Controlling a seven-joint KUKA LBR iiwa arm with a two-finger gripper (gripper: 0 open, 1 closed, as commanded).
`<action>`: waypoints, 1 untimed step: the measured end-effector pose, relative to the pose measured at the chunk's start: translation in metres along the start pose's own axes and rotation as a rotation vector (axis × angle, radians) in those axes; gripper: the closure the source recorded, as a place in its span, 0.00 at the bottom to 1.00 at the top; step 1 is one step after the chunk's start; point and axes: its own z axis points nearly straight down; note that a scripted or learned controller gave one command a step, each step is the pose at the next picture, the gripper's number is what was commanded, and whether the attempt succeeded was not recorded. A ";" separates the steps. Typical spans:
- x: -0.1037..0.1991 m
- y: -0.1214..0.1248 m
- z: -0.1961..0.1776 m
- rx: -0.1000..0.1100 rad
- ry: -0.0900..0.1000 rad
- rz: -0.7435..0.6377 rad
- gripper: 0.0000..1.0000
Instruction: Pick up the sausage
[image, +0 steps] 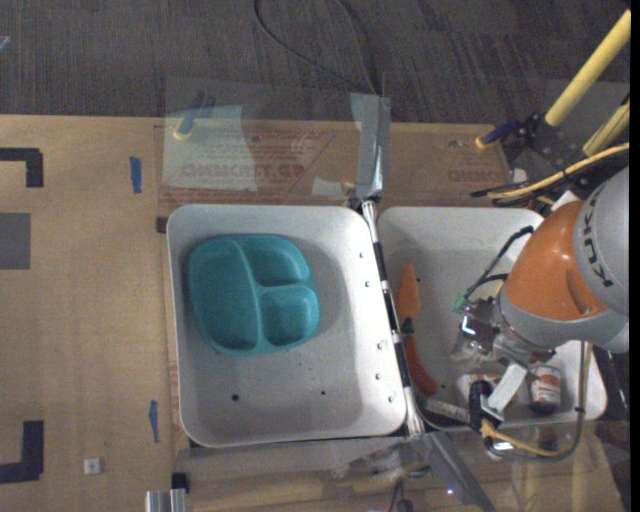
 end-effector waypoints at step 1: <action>-0.003 0.000 0.001 0.000 -0.005 0.003 0.00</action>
